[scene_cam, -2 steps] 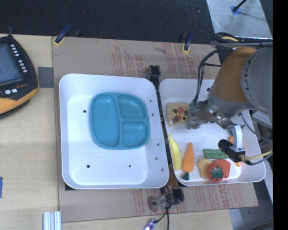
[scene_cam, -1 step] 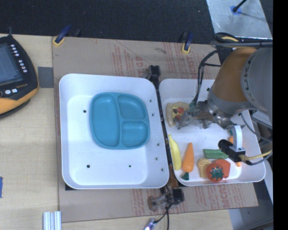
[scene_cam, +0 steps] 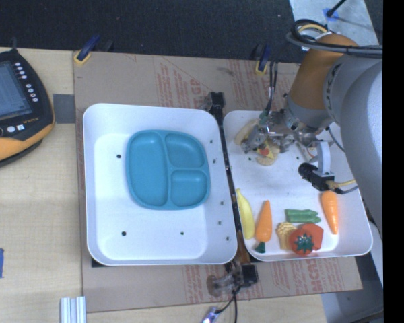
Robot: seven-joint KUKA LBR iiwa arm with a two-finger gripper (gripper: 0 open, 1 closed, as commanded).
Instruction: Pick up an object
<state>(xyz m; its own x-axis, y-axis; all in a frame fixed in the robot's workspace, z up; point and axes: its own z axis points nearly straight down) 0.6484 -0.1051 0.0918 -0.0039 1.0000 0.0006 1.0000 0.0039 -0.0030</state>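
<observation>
A small rounded tan-and-yellow toy food piece (scene_cam: 266,155) lies at the far end of the right white plastic bin (scene_cam: 353,247), and it looks like the object being tried for, since the metal two-finger gripper (scene_cam: 268,137) sits right over it, low in the bin. Whether the gripper is spread or closed cannot be told from this slanted view, nor whether the toy is actually between its tips, so I judge the step in hand to be the descent or the grasp itself, with no lift yet. The next move calls for a firm closure on the piece and a straight rise clear of the bin wall. Nearer the front of the same bin lie a yellow toy banana (scene_cam: 244,213), a short orange toy carrot (scene_cam: 263,221), a green toy pepper (scene_cam: 302,215), a red toy tomato (scene_cam: 306,239) and a second orange carrot (scene_cam: 330,211). The left white bin (scene_cam: 104,180) holds a blue divided plastic plate (scene_cam: 167,169).
</observation>
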